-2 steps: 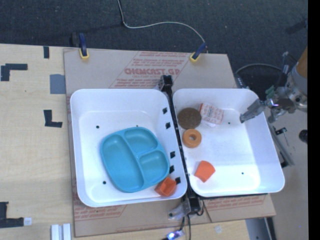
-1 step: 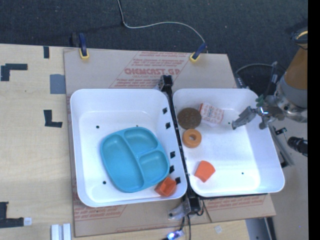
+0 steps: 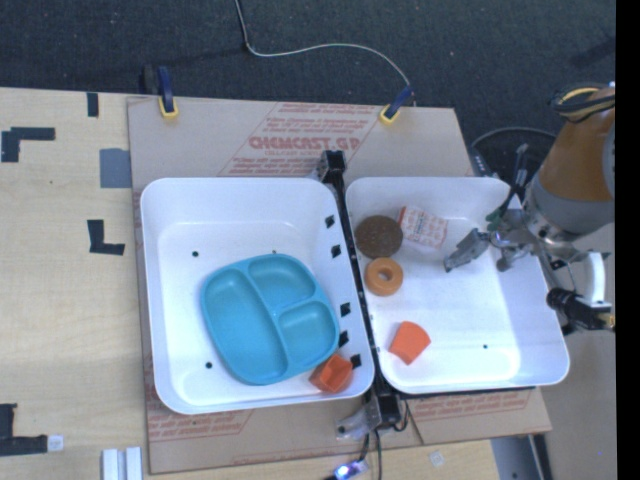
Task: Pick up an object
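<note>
Two shallow white bins sat side by side on the bench as we looked down from above. The left bin (image 3: 160,298) held a blue divided plate (image 3: 268,316), with a small orange block (image 3: 333,373) just beside it at the plate's four o'clock, near the bin's corner. The right bin (image 3: 520,348) held a brown disc (image 3: 379,235), a red-and-white packet (image 3: 423,226) just beside the disc at its two o'clock, a tan ring (image 3: 383,276) at the disc's six o'clock, and an orange-red wedge (image 3: 408,341) toward the bin's front. Both bins rested on a printed cardboard sheet (image 3: 300,143) held by two clamps at its far edge, over a pale wooden bench (image 3: 60,318) marked with dark tape; dark carpet (image 3: 120,18) and a thin cable (image 3: 330,48) lay beyond. The grey arm with its orange band (image 3: 580,158) reached in at three o'clock. We saw the gripper (image 3: 482,250) over the right bin with its fingers spread apart and nothing between them. The packet lay near it at the gripper's ten o'clock, apart from the fingertips; the ring sat farther off, at its eight o'clock.
</note>
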Robot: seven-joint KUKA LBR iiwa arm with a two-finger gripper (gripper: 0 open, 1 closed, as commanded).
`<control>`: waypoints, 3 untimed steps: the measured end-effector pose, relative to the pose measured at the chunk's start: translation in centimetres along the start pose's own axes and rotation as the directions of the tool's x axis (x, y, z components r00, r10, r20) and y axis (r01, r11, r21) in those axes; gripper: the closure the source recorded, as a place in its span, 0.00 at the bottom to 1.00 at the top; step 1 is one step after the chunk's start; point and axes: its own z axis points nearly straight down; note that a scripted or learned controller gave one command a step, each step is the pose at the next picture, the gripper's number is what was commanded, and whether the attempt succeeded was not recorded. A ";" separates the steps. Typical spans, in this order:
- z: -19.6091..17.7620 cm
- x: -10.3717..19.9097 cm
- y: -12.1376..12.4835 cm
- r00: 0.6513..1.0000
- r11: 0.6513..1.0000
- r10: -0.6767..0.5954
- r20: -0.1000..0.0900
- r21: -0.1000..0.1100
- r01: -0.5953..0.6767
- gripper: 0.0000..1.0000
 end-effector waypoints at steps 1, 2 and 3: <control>6.4 0.4 0.2 1.000 1.000 0.000 0.000 0.001 0.000 0.00; 5.1 0.3 0.3 1.000 1.000 -0.001 0.001 -0.005 0.001 1.00; -0.7 0.7 -0.4 1.000 1.000 0.000 0.002 -0.011 0.000 1.00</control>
